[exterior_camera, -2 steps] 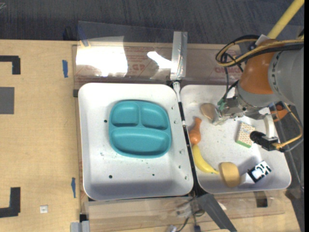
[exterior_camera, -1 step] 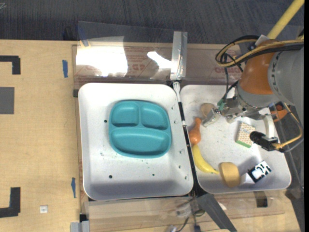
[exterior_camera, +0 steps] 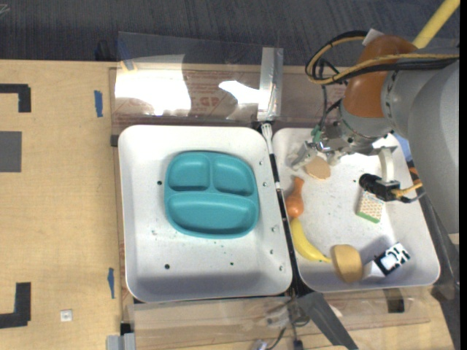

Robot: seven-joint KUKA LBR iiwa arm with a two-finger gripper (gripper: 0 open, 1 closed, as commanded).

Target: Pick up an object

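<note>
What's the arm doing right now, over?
Gripper low in right bin's far corner, over round tan piece. Orange carrot, yellow banana nearby.

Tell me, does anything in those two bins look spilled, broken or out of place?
Nothing looks spilled or broken. The teal tray lies flat in the left bin. In the right bin the banana and carrot lie along the left wall, loosely scattered with the other items. The gripper hovers over a tan piece.
</note>
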